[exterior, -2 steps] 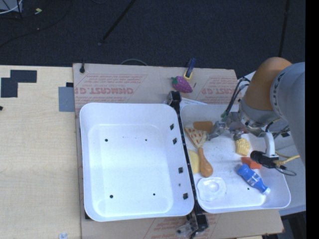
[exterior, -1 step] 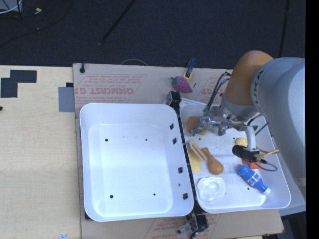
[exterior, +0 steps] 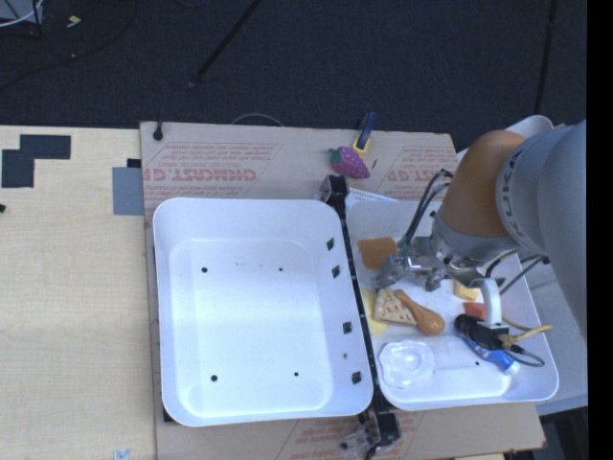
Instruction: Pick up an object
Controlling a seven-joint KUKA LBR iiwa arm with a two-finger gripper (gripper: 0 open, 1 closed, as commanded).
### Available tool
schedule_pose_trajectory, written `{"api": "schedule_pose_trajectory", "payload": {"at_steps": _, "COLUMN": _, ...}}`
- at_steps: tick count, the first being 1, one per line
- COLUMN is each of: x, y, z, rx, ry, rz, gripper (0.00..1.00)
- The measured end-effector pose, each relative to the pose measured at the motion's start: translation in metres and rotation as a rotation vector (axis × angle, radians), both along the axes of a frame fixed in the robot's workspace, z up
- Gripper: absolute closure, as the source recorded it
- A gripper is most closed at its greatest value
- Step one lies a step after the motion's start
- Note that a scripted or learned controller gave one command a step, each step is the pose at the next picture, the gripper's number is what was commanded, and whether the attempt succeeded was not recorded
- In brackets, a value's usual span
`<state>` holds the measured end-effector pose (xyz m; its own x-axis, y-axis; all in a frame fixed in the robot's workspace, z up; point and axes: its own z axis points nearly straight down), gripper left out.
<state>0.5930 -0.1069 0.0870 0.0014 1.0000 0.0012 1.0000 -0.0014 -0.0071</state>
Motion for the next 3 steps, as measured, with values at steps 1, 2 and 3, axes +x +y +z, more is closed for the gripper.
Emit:
{"api": "schedule_pose_trajectory", "payload": {"at_steps": 1, "x": 0.053, "y": -0.026, "z": 0.001, "rx": -0.002, "ry": -0.01, "rz": 0.004, "gripper": 0.0}}
{"api": "schedule_pose_trajectory", "payload": {"at_steps": 2, "x": 0.051, "y": 0.028, "z": 0.0, "rx": 0.002, "ry": -0.004, "rz": 0.005, "gripper": 0.0}}
{"api": "schedule_pose_trajectory", "payload": {"at_steps": 3, "x": 0.051, "y": 0.025, "z": 0.011, "rx": 0.0, "ry": -0.003, "rz": 0.004, "gripper": 1.0}}
